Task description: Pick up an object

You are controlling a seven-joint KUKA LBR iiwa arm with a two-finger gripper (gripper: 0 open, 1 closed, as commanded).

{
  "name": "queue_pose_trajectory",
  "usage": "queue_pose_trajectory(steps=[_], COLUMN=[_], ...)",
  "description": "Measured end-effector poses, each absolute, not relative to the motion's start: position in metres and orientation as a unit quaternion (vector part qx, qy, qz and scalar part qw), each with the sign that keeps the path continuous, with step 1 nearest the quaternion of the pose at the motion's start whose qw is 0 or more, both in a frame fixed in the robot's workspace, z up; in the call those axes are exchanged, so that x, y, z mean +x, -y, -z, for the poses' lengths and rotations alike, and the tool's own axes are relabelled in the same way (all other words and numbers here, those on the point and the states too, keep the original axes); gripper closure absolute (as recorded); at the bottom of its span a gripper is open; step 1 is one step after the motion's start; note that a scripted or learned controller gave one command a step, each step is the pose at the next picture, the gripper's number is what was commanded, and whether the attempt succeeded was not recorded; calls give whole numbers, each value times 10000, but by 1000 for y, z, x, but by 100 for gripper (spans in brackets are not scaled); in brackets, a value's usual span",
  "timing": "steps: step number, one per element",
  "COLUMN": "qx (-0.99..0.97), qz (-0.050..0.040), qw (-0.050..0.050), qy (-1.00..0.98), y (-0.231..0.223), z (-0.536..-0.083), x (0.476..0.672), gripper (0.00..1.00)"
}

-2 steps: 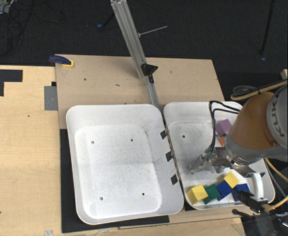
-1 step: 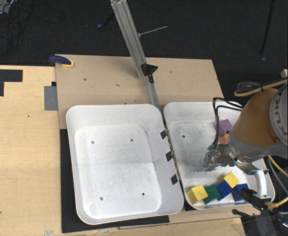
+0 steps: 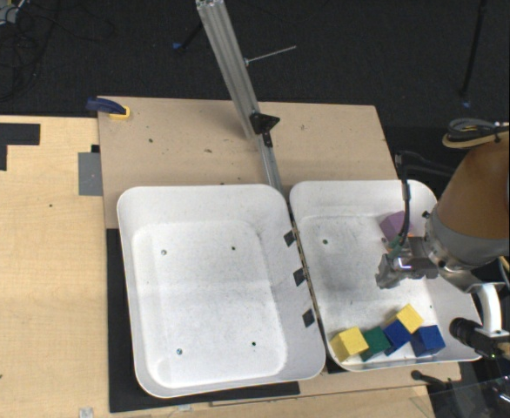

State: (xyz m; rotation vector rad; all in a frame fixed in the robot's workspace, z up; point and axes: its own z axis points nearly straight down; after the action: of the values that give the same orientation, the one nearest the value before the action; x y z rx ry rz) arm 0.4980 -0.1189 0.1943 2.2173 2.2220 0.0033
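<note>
In the right bin [image 3: 342,200], my gripper [image 3: 392,275] hangs over the floor at the middle right. A purple block [image 3: 392,225] lies just behind it, near the bin's right wall and partly hidden by the wrist. Along the front edge of the bin sit a yellow block [image 3: 352,342], a green block [image 3: 377,341], a blue block [image 3: 397,336], a second yellow block [image 3: 409,318] and another blue block [image 3: 428,340]. These front blocks lie a little below and to the right of the gripper, apart from it.
The left bin [image 3: 142,212] lies beside the right one, joined by black clips [image 3: 297,275]. A slanted metal rail [image 3: 236,68] rises behind the bins. The orange-banded arm [image 3: 479,190] covers the right bin's right edge.
</note>
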Motion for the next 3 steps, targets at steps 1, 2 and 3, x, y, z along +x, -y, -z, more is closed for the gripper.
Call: queue_pose_trajectory(steps=[1,2,3], qx=[7069,7068,7056], qz=[-8,-7,1], qw=[11,12,-9], qy=[-7073,-7074,-7086], y=[121,122,74], z=[-245,-293,-290], x=[489,490,516], gripper=[100,100,100])
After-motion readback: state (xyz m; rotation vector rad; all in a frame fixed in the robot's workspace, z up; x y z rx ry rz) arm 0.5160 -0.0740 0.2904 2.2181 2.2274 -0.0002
